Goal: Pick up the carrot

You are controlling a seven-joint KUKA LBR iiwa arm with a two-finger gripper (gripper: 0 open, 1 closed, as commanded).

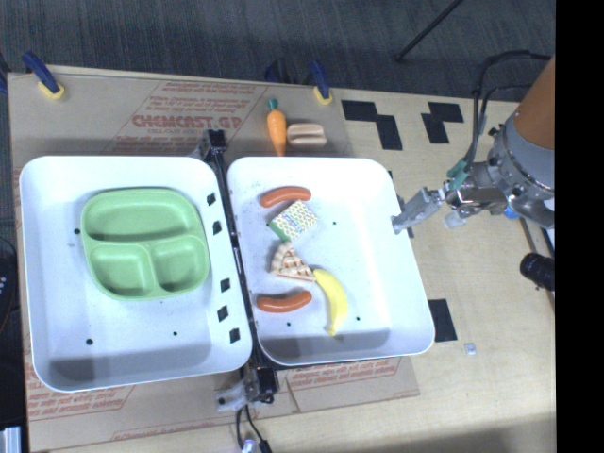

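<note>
Reaching in from the right, the gripper (412,213) hangs just outside the right rim of the right bin (401,281), over the bare bench. Its grey tip is small and seen at a slant, so it cannot be told how the jaws stand, and nothing is seen between them.

Nearest to the tip, inside the right bin, lie several toy foods. To its left is a small green and white checked packet (294,221), and beyond it, further up, a sausage (285,196). Lower left of the tip are a waffle-like wedge (293,264), a banana (331,299) and a second sausage (282,301), which touches or almost touches the banana's upper end.

The carrot (276,128) is not in any bin. It lies on the cardboard sheet (189,121) behind the right bin, up and to the left of the tip and well apart from it, with the green end pointing away from the bins. Just beside it on the right is a small hot dog bun (306,136).

Further left, the left bin (38,281) holds a green divided plate (146,241). The cardboard has red print that seems to read "CHEMCAST GP"; the smaller lines are too blurred to read. Two blue and yellow clamps (43,75) hold its far edge.
</note>
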